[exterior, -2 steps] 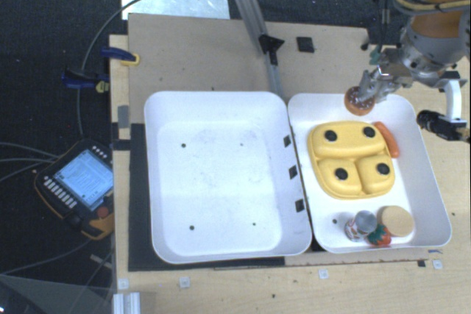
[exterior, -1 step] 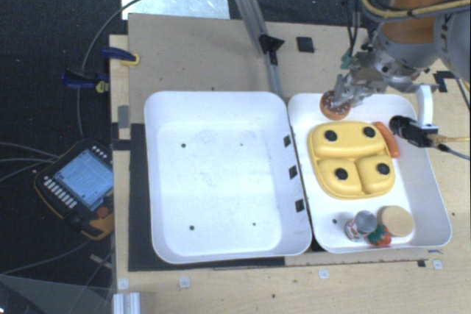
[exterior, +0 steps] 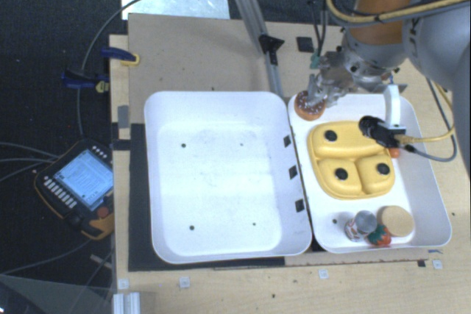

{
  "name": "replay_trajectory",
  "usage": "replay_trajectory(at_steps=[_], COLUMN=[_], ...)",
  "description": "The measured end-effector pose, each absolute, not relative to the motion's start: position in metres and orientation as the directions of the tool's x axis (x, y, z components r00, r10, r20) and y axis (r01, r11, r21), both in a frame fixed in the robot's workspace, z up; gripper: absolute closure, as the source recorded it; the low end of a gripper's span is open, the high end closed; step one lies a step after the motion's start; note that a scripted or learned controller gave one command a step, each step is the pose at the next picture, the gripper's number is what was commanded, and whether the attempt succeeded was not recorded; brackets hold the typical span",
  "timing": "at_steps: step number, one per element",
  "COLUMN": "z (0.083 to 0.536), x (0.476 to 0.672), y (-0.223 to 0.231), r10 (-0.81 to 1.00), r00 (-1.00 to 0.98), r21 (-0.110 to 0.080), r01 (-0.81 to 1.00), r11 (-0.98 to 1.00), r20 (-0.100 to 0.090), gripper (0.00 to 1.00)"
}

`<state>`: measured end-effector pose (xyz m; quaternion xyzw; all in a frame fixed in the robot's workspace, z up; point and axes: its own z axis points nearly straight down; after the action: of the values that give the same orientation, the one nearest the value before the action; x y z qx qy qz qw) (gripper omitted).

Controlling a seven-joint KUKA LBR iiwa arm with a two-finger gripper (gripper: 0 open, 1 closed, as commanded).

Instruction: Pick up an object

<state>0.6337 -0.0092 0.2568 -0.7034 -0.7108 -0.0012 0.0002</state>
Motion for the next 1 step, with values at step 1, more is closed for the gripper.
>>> replay_trajectory(at_steps=[1], z=[0.2553], x=[0.6164], y=[0.0421], r10=[1.0], r00=[-0.01], r21=[0.0], r01=[1.0], r11=[0.01], r20=[0.002], gripper=[1.0])
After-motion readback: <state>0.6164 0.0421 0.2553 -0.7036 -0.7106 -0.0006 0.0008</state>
